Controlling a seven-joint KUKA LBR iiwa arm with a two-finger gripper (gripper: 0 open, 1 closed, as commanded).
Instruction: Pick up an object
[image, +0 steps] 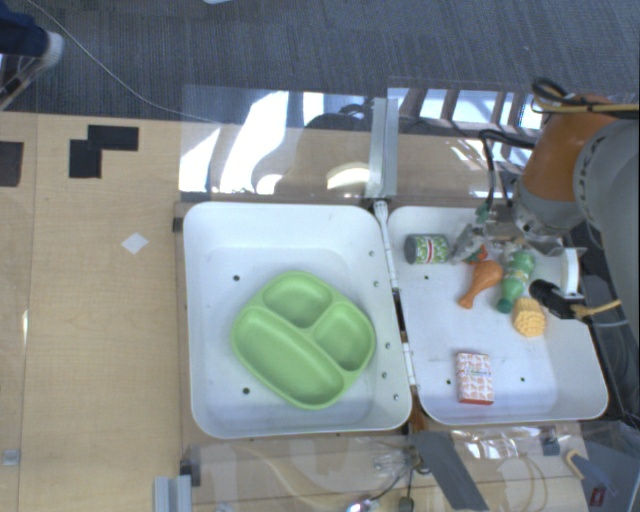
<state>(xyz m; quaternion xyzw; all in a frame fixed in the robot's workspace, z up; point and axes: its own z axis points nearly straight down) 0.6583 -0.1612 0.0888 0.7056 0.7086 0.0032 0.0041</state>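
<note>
The right bin (563, 385) holds several small toys. A green-labelled can (427, 249) lies on its side at the back left. Beside it lie an orange drumstick-shaped toy (481, 279), a green bottle (513, 282) and a yellow corn cob (529, 319). A small red-and-white box (474, 377) lies near the front. My gripper (482, 243) hangs low at the back of this bin, just above the drumstick's upper end and right of the can. The wrist hides what is directly under it.
The left bin (212, 300) holds a green divided plate (304, 338). A metal divider (393, 300) separates the two bins. The arm's grey body and orange band (560, 160) cover the right bin's back right corner.
</note>
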